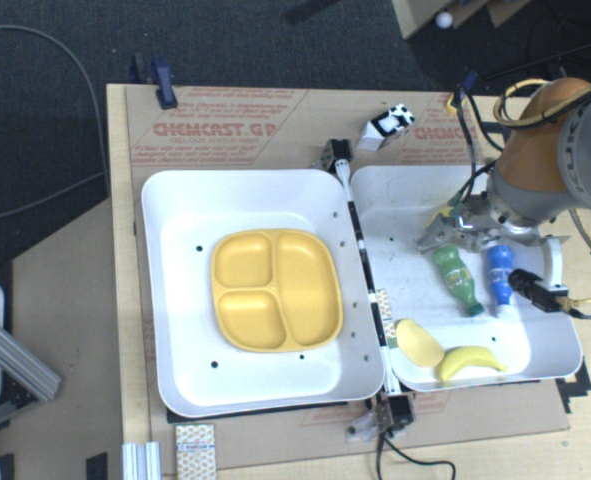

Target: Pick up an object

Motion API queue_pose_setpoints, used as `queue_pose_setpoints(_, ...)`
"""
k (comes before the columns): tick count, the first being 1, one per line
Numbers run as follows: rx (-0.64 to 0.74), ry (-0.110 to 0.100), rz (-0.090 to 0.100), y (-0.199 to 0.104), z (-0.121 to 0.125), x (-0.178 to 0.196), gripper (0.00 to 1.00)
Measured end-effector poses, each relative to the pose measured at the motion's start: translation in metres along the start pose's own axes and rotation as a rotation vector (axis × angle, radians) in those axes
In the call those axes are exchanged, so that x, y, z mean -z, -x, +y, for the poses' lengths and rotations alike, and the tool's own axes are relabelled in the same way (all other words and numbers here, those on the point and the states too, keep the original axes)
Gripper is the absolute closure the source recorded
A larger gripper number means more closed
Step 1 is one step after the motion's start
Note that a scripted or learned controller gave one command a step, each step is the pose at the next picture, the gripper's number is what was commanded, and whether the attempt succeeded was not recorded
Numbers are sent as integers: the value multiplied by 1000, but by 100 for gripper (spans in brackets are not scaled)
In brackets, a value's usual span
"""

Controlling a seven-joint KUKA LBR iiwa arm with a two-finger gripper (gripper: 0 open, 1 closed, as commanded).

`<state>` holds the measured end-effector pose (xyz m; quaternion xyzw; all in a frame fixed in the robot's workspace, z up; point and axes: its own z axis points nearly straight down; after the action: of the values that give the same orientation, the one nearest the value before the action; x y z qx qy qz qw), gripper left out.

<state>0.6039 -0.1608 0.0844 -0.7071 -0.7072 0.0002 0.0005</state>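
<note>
Camera view, looking down at a slant: the gripper (453, 230) hangs low over the upper middle of the right bin (400, 193), at the end of the grey arm (545, 173) that enters from the right edge of the frame. How far it is open cannot be told, and nothing shows in its grasp. Just below it, toward the frame's lower right, lies a green bottle (456, 276), slim and slanted, its top end close to the gripper. Just beside it on the right lies a blue bottle (499, 274). Near the bin's lower edge rest a pale yellow round object (418, 343) and a banana (469, 362). The left bin (175, 218) holds a yellow divided plate (275, 290).
</note>
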Motion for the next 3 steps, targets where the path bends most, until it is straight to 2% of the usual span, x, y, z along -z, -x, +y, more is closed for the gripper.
queue_pose_setpoints(1, -1, -1, 1, -7, -21, 0, 0)
queue_pose_setpoints(2, 1, 4, -2, 20, 41, 62, 0)
queue_pose_setpoints(3, -1, -1, 0, 5, 13, 0, 0)
